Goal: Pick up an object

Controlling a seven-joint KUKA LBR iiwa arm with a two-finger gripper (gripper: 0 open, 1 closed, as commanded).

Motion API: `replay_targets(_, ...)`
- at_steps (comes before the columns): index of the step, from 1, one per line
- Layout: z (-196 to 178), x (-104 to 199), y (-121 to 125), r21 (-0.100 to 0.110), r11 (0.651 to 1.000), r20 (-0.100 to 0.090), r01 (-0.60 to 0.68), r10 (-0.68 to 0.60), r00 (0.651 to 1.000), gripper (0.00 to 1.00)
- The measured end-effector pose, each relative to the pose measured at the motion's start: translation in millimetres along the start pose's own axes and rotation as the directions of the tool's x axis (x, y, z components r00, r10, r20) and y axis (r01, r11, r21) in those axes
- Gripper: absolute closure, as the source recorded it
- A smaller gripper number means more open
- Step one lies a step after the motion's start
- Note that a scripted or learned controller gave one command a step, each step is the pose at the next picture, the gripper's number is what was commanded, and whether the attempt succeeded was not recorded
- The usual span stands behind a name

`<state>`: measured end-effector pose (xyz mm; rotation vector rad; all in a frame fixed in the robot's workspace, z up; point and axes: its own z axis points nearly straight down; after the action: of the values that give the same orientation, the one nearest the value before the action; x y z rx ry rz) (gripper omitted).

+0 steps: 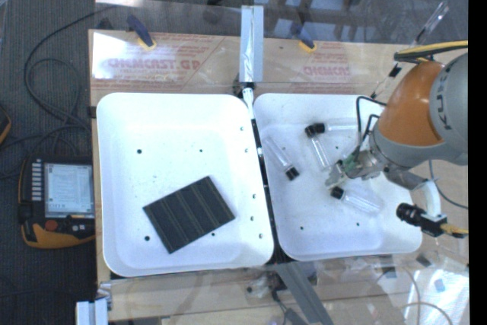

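We see the arm reaching in from the right over the right bin, its orange band above the wrist. The gripper hangs low inside that bin, near its right side; we cannot tell whether it is released or clenched, and nothing shows as grasped.

Several clear vials with black caps lie scattered in the right bin. One vial lies near the upper middle, its cap toward the back. Another vial lies left of centre, near the divider between the bins. A third vial lies just below the gripper, close to it, cap to the left.

In the left bin a dark ribbed pad lies flat and skewed, toward the front. Both bins sit side by side on the counter.
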<state>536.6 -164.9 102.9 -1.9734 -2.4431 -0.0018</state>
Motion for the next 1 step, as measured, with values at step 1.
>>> replay_targets(1, -80.6, 20.0, 88.0, 0.0, 1.0, 0.003, 0.002, -0.002, 1.0, 1.0)
